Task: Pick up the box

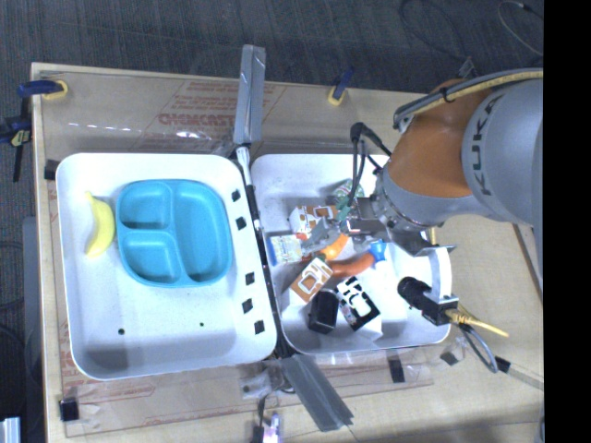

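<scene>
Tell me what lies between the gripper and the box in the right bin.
The gripper sits low over the clutter in the right bin. The small box lies just below and left of it in the camera view, and an orange carrot-like piece lies between them. A black object touches the box's lower edge.

Dark grey carpet floor (138, 17) around a light wooden bench (129, 100); blue clamps (42, 89) on its edges, lighting even.
</scene>
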`<state>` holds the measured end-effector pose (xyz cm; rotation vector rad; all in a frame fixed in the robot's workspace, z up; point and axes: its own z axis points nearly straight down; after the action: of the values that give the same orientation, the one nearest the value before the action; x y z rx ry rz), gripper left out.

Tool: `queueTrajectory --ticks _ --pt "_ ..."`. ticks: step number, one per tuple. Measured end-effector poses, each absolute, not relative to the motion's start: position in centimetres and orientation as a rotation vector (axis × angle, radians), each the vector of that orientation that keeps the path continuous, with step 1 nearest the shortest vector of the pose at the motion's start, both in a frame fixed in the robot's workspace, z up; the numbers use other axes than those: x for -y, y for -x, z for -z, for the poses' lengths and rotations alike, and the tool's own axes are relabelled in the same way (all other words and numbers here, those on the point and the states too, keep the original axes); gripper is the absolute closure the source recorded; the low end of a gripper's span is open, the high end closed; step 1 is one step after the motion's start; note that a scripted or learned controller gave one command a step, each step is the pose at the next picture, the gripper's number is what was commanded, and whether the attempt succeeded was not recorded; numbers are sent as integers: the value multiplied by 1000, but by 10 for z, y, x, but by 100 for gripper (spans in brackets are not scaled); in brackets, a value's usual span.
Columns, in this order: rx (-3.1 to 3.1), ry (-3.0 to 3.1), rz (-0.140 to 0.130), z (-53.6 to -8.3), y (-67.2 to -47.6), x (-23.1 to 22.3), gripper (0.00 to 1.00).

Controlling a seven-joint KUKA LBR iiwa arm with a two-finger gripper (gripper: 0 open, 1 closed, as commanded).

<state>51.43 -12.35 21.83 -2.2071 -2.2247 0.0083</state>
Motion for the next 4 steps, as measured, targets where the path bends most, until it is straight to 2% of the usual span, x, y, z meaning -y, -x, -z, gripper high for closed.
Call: queueTrajectory --ticks 1,4 --pt "2114 2324 -8 -130 -584 103 0" --pt "2097 2348 -4 -104 -584 113 0"
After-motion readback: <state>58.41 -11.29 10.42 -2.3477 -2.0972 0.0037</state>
